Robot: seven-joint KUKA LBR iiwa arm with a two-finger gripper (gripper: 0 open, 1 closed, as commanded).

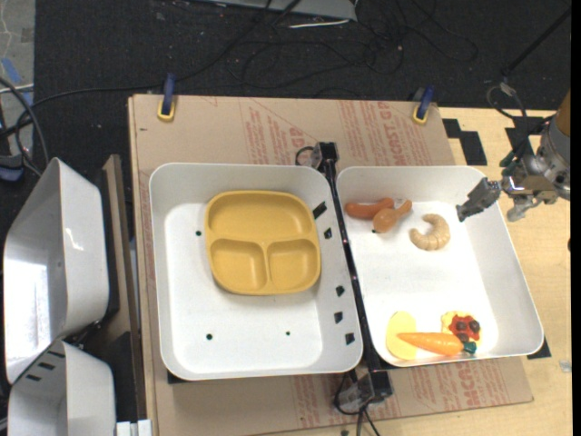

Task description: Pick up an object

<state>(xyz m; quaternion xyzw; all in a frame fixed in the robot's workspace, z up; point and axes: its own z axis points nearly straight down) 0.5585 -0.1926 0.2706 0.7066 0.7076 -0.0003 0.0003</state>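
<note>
The right bin (495, 243) holds several toy foods. A reddish sausage (367, 209) and an orange chunk (389, 218) lie at its far left, with a pale curled croissant (430, 233) just right of them. Near the front edge lie an orange carrot (431, 341) on a yellow piece (401, 330) and a red and yellow item (463, 325). My gripper (499, 203) hangs over the bin's far right rim, open, with nothing between its fingers. It is right of the croissant and apart from it.
The left bin (182, 316) holds a yellow divided plate (263, 242). Black clips line the divider between the bins (343, 262). Both bins rest on a cardboard sheet (272, 125). White containers (50, 252) stand off the bench at the left.
</note>
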